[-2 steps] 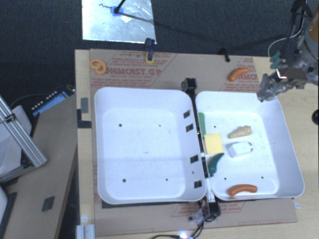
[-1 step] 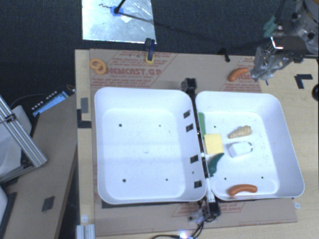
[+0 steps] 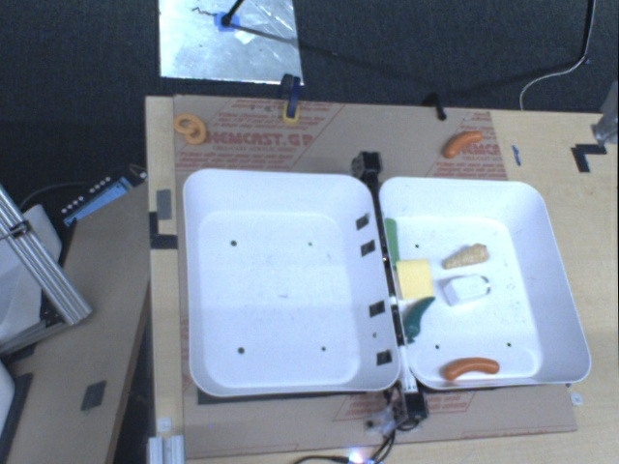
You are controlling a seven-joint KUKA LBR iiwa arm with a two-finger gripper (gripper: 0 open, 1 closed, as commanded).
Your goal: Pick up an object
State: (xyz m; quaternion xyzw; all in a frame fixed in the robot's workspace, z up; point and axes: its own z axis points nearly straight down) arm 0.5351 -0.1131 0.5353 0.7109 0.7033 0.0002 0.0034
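The right bin (image 3: pixel 551 259) holds several small objects. A yellow block (image 3: pixel 414 278) lies against its left wall, with a green strip (image 3: pixel 391 240) just above it and a dark teal piece (image 3: pixel 417 315) just below. A tan, carrot-shaped piece (image 3: pixel 466 255) and a white object (image 3: pixel 465 289) lie near the bin's middle. An orange sausage (image 3: pixel 471 366) rests by the front wall. A grey bit of the arm (image 3: pixel 609 114) pokes in at the right edge, well above the bin.
The left bin (image 3: pixel 280 278) stands beside the right one, joined by black clips (image 3: pixel 368 247). On the cardboard behind the bins lie a second orange sausage (image 3: pixel 462 144), a tan ring (image 3: pixel 191 129) and a yellow-and-blue clamp (image 3: pixel 289 100).
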